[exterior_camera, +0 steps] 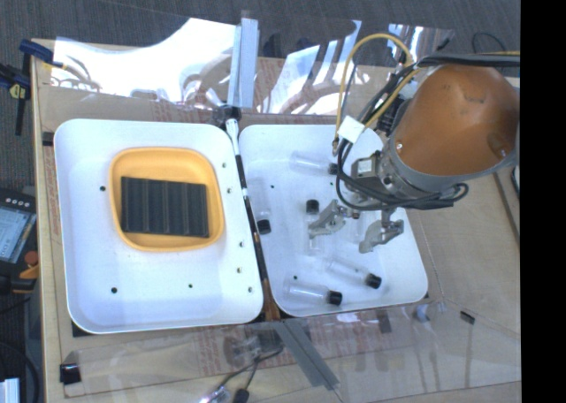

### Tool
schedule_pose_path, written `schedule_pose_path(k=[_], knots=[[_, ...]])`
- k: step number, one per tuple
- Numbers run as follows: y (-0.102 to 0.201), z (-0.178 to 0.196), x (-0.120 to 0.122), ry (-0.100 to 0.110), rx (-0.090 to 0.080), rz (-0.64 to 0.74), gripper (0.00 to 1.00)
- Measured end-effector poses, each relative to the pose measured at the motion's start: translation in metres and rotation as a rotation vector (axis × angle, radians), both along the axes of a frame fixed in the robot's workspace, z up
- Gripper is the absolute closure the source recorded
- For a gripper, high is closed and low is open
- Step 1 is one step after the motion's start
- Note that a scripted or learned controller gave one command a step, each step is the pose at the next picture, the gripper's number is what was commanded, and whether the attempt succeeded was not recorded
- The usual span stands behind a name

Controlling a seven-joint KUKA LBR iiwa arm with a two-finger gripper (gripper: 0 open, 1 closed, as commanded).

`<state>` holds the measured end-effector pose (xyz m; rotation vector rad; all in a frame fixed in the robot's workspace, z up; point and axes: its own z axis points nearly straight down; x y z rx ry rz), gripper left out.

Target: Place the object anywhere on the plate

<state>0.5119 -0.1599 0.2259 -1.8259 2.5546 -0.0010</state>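
- Clear vial (311, 290) with a black cap lies low in the right-hand bin (407, 282). A second capped vial (358, 275) is just above it, its body hard to make out against the white.
- Gripper (354, 226) hangs mid-bin, fingers spread, gripping nothing.
- Small black cap (311, 206) sits to its left.
- Yellow plate (164, 163) in the left-hand bin (80, 286) bears a dark ridged insert.
- Orange-banded wrist (455, 118) hides the right-hand bin's upper right corner.
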Motion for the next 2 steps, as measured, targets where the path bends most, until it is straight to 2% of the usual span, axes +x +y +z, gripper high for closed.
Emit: schedule_pose_path(k=[1,2], knots=[[0.061,0.008,-0.028,0.006,0.001,0.317,0.00],[0.114,-0.036,0.006,0.005,0.002,0.679,0.00]])
